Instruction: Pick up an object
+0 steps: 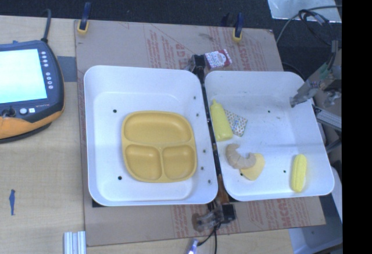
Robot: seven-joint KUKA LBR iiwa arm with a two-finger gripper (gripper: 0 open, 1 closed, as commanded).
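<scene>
**Objects lie loose in the right bin; gripper at its far right rim**

Objects for picking sit in the right bin (273,131), and every place below is given relative to that bin. At its far right corner, over the rim, the gripper (302,96) shows as a grey, partly cut-off shape at the frame's edge, tilted down toward the bin floor. Whether it is parted or closed cannot be told, and nothing is seen in its grasp.

Inside the bin, a yellow bottle (220,120) lies against the left wall, lengthwise along it. Just beside the bottle, toward the bin's middle, rests a small patterned packet (236,123). Nearer the front, a pale shrimp-like toy (238,158) touches a yellow wedge piece (254,167). A yellow corn cob (299,172) lies near the front right corner, well apart from the rest.

Left of this bin, touching it side by side, stands the left bin (99,131), holding a yellow divided tray (158,146) flat on its floor. Behind the seam between the bins lies a small red-and-white packet (217,59). Far to the left, a tablet-like pendant (26,87) rests on the bench.
</scene>
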